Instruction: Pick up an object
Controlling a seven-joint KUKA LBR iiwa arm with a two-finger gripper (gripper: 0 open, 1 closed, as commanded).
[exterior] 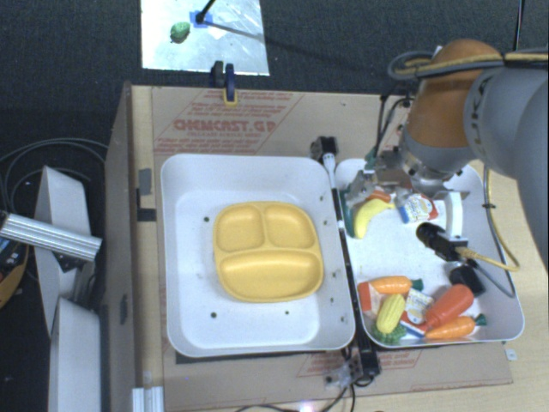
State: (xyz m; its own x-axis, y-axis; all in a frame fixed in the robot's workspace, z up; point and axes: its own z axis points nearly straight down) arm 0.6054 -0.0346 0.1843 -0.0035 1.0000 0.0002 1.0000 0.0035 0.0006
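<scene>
Banana (367,216) just below hand (377,187) in right bin (515,316); hand opening cannot tell. Descend straight, close across its narrow middle.

We see a yellow banana (367,216) lying curved in the right bin's (515,320) upper left, close to the divider. Down at the front sit a corn cob (390,312), and carrots (447,305) piled together, touching each other.
</scene>
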